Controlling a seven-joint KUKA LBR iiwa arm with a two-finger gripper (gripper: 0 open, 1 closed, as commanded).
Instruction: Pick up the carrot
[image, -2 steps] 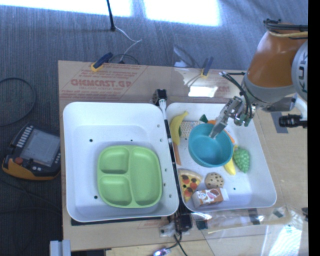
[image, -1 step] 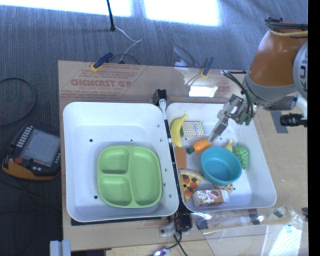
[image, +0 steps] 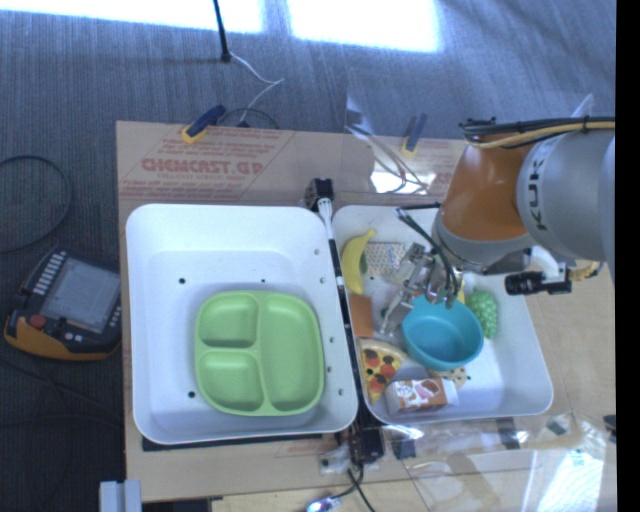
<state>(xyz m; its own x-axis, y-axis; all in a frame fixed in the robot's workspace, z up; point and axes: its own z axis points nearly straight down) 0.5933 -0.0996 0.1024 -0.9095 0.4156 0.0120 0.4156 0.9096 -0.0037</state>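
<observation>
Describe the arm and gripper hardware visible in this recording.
The arm is a bulky grey KUKA with dark lettering on its casing and a broad orange band above the wrist. A black and yellow cable runs along its top. The gripper is bare metal with slim fingers.

The upper part of the grey and orange arm (image: 530, 200) is cut off by the right edge. The metal two-finger gripper (image: 412, 290) is blurred, and what lies beneath it is hidden. The orange carrot (image: 360, 315) is partly covered. The green bumpy object (image: 485, 312) is partly hidden behind the blue round bowl (image: 443, 335).
</observation>
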